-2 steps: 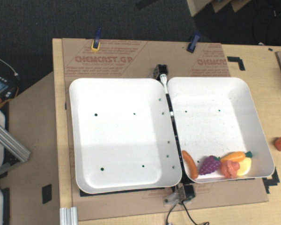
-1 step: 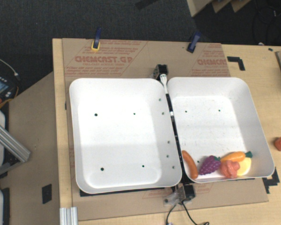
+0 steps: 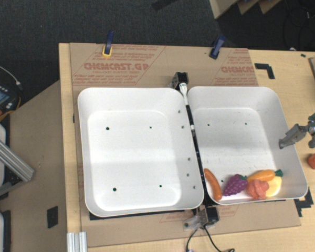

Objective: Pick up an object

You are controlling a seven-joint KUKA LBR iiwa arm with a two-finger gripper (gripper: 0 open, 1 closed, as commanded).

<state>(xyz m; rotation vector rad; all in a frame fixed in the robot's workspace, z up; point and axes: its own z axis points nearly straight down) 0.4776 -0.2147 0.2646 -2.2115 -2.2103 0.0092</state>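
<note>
Cardboard sheet [image 3: 147, 62] covers the bench, over dark carpet [image 3: 68, 9], and bears the left bin [image 3: 94, 104] and the right bin [image 3: 268, 109]. Toy food lies along the right bin's near edge: an orange sausage [image 3: 212, 184] with its long axis running up-left to down-right, purple grapes [image 3: 235, 185], a red piece [image 3: 257, 189]. The gripper [image 3: 294, 136] sits at the right bin's right rim; whether it is spread or pressed together cannot be told.

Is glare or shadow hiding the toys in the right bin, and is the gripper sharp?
Camera view: light is even and the right bin shows no glare; the purple grapes and orange sausage read crisp, casting faint shadows; the gripper at the right edge looks slightly soft.
</note>
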